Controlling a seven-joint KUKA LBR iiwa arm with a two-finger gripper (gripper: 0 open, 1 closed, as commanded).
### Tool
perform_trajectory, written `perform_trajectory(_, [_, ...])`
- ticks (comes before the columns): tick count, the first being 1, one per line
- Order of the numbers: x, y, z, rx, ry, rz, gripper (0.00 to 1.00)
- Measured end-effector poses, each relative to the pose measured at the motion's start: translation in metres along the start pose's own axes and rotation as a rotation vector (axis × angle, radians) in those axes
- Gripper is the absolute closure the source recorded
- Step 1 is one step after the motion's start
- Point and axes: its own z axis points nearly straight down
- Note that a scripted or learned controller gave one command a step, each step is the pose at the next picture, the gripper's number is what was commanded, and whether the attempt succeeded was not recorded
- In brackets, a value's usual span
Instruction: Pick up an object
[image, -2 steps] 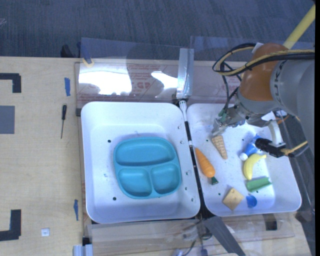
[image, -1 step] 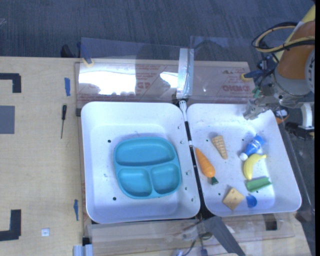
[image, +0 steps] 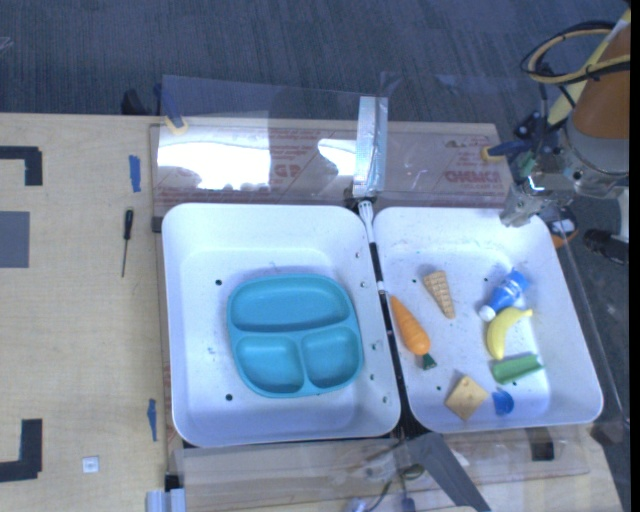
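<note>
Looking down at a slant, you see two shallow white bins side by side on a wooden bench (image: 70, 300). The left bin (image: 190, 240) holds a blue three-compartment plate (image: 293, 332) lying flat near its middle.

The right bin (image: 570, 400) holds the loose toys you may pick from. An orange carrot (image: 409, 326) lies near the bin's left wall, just beside a tan ribbed cone (image: 437, 292). Toward the right wall a small blue bottle (image: 506, 291) sits above a yellow banana (image: 505, 330), and the two nearly touch. Below the banana lies a green piece (image: 516, 367), then a small blue piece (image: 503, 402) and a tan cheese wedge (image: 466, 397) near the bin's front edge.

Your arm (image: 605, 120) enters from the upper right, its orange band showing at the picture's edge. The gripper (image: 522, 207) hangs over the right bin's far right corner, well apart from every toy. You cannot tell whether it is open or closed, since it is small and cluttered by cables; nothing is visibly held in it.

A clear plastic sheet (image: 260, 150) stands behind both bins.
</note>
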Motion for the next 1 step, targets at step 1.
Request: perform_trajectory(1, [0.0006,-0.0007,0.0023,0.004,0.001,0.0,0.0])
